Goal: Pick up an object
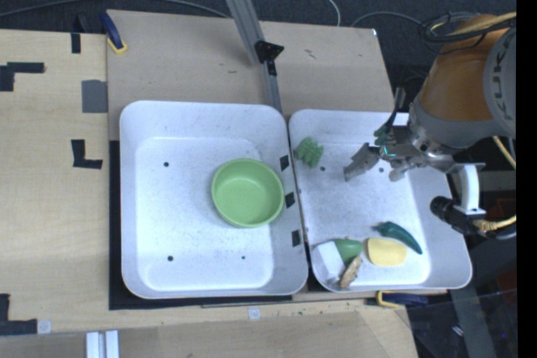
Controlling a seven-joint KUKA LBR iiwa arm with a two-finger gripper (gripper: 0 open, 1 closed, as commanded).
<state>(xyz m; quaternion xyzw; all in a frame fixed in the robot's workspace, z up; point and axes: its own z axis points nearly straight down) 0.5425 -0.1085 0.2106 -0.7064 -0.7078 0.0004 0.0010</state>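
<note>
Several small things lie in the right bin (436, 264), and any of them would do for a pick. My claw (379, 163) hangs over the middle of that bin, its two fingers spread apart with nothing between them. Nearest to it is the small green leafy piece (310, 151), to the left of the claw and close to the bin's left wall; I judge it light and probably soft or rubbery, best pinched across its body from above, though the wall beside it leaves little room for the left finger. At the near end sits a cluster: a yellow lump (387, 251), a dark green pepper-shaped piece (401, 236) touching it on its far right side, a green cone-like piece (347, 248) just left of it, and a tan stick-like bit (350, 270) at the near edge. These look like light plastic toys, smooth and likely slippery, and they crowd each other, so closing on one may nudge the rest. The left bin (151, 180) holds a green bowl (247, 193), well apart from the claw; its thin rim would be the place to take it. The worktop (185, 54) beyond the bins carries a grey pole (239, 0).
</note>
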